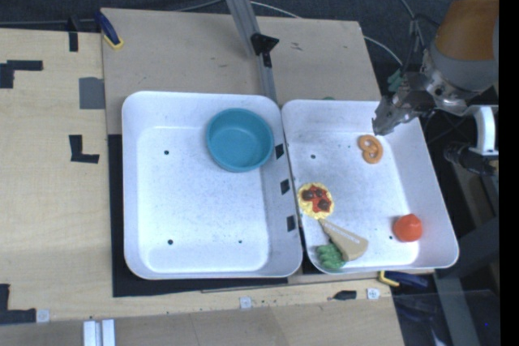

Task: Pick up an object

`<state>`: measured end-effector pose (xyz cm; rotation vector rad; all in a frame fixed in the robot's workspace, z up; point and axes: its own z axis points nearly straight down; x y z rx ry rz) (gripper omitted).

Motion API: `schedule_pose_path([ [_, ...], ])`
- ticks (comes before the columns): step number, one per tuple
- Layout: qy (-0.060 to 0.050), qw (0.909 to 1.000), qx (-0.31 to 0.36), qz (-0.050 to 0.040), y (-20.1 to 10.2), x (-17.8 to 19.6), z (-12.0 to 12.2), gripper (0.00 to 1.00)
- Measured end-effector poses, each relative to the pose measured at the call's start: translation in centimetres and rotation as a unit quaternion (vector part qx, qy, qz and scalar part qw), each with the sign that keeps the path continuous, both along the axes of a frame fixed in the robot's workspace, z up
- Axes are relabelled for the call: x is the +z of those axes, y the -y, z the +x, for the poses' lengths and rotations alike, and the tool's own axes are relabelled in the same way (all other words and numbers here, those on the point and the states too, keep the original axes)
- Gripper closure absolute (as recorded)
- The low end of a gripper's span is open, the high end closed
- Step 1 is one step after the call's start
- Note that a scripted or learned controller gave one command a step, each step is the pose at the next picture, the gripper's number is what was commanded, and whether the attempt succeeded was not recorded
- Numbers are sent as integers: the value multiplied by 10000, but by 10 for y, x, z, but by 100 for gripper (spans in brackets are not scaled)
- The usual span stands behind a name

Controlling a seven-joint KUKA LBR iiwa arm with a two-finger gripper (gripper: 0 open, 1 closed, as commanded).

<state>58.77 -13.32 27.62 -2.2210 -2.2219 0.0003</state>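
My gripper (383, 126) hangs over the far right part of the right bin (430, 174), just above and to the right of a small orange pretzel (371, 149). Nothing shows between its fingers. Lower in the same bin lie a small pizza piece (315, 200) with red topping, a tan wedge (345, 241), a green leafy piece (329, 257) and an orange-red round object (407, 228). A blue bowl (239, 139) sits at the far right of the left bin (162, 247).
A slanted metal pole (243, 4) crosses the back of the bench down to the gap between the bins. Cables run behind the right bin. Black clips (284, 186) sit on the shared bin edge.
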Motion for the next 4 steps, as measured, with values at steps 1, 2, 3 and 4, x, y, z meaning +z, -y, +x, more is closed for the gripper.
schedule_pose_path([
  [1, -3, 10000, 12, 4, -49, -2, 15, 100],
  [2, -7, 10000, 15, 4, -98, -20, 18, 100],
  [3, -8, 10000, 16, 4, -149, -37, 24, 100],
  [4, -4, 10000, 16, 3, -201, -42, 20, 100],
])
